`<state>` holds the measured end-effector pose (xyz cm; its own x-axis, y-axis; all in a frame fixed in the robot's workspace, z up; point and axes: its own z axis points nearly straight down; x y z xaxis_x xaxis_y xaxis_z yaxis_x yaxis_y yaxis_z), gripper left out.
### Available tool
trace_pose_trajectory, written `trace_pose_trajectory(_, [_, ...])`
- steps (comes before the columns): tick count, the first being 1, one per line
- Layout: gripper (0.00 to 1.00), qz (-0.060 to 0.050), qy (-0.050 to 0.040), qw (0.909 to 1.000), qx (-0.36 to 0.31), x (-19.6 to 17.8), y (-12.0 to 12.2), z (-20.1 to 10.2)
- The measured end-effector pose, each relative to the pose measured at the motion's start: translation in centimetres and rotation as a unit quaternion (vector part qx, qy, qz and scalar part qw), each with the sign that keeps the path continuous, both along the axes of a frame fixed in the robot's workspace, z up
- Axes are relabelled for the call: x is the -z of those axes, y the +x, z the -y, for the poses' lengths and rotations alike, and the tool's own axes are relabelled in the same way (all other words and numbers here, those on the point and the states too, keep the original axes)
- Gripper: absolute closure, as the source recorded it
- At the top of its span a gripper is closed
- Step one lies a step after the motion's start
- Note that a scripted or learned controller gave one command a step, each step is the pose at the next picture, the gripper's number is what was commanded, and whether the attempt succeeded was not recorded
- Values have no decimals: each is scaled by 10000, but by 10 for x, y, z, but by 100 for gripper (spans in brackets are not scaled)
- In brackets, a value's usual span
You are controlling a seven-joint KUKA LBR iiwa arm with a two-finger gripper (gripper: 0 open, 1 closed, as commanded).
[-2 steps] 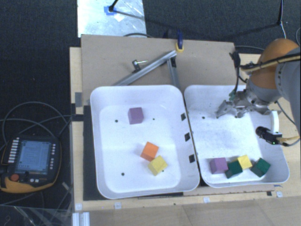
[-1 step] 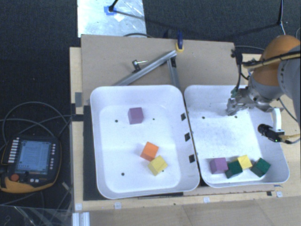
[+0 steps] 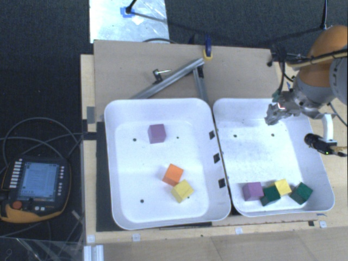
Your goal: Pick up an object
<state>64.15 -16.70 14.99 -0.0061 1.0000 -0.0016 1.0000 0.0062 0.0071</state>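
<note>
Dark carpet, smooth white bins (image 3: 163,109), metal gripper (image 3: 273,115) with grip state unclear, matte cubes (image 3: 276,191) well below it

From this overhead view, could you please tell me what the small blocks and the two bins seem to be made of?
Blocks such as the orange block and purple block: probably painted wood or foam, given flat matte colour and crisp edges; the view leaves it open. Left bin and right bin: likely moulded plastic, smooth white with rounded rims.

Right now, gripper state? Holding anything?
Gripper: over the right bin's far edge, nothing visibly held; open or shut cannot be told.
</note>
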Motion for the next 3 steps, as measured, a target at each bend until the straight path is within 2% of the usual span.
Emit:
trace_pose_trajectory(1, [100,3,-2,10000,2,-45,5,-1])
trace_pose_trajectory(2, [100,13,-5,10000,2,-110,3,-2])
trace_pose_trajectory(3, [100,-12,11,10000,-21,-110,18,-50])
